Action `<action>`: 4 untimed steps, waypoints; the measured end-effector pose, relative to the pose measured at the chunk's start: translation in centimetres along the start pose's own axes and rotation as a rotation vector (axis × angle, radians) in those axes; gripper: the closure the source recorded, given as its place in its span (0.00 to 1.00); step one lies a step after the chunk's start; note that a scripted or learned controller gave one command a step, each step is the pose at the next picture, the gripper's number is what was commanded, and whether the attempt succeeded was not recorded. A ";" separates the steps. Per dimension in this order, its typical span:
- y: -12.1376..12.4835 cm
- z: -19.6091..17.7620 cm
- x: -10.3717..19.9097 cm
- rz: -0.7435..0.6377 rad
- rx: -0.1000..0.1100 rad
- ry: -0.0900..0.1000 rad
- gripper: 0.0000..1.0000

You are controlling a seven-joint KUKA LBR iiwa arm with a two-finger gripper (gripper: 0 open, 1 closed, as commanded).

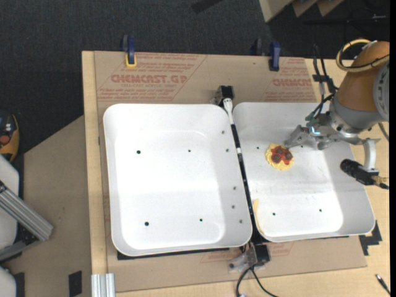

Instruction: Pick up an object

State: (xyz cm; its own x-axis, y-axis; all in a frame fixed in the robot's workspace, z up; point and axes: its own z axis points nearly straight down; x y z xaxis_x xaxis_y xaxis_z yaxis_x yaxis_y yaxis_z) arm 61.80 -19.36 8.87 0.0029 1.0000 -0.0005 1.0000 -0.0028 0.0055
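Note:
A small yellow round object with red pieces on top (279,156) lies in the right bin (309,218), a little above its middle. My gripper (309,139) hangs just up and to the right of it, over the bin's far part, reaching in from the orange-banded wrist (362,82). Its two grey fingers stand spread, open, with nothing between them. The left fingertip (296,139) is close to the object's upper edge; I cannot tell whether it touches.
The left bin (124,129) sits beside the right one, with a black divider strip (238,159) between them. A black attachment (357,169) juts from the arm over the right bin's right edge. Two blue clamps (129,44) hold the cardboard base at the back.

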 end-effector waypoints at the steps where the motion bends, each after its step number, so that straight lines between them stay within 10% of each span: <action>1: 5.2 -0.7 3.9 -0.008 -0.002 -0.001 0.00; 2: 5.2 -16.2 8.5 -0.008 -0.011 -0.001 0.00; 4: -0.9 -8.7 5.1 -0.001 0.010 0.001 0.00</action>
State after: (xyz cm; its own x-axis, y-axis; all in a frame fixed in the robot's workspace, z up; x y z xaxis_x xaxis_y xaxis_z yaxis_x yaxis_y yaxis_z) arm 60.91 -14.30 17.54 0.0023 1.0000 0.0006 1.0000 -0.0023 -0.0048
